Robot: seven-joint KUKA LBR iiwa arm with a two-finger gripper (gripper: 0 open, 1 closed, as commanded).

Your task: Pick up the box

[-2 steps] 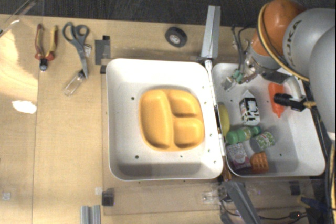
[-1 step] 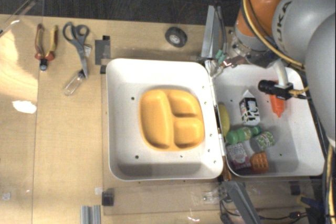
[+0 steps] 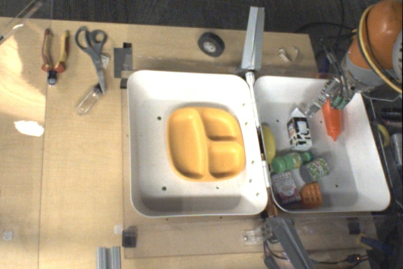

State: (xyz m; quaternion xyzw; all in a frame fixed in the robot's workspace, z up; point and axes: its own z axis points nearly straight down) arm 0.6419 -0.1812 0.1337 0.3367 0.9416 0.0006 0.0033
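The box (image 3: 300, 133) is a small white carton with black markings. It stands near the middle of the right bin (image 3: 371, 189). My gripper (image 3: 325, 98) hangs over the back of that bin, a little up and to the right of the box and apart from it. Its tip points down-left toward the carton. Nothing shows as held. The grey arm with its orange band (image 3: 378, 28) comes in from the upper right.
An orange carrot (image 3: 332, 122) lies just right of the box, under the gripper. A yellow banana (image 3: 269, 142), green items (image 3: 287, 162), a purple packet (image 3: 284, 185) and an orange piece (image 3: 311, 195) crowd the bin's front left. The left bin (image 3: 145, 135) holds a yellow divided tray (image 3: 205, 142).
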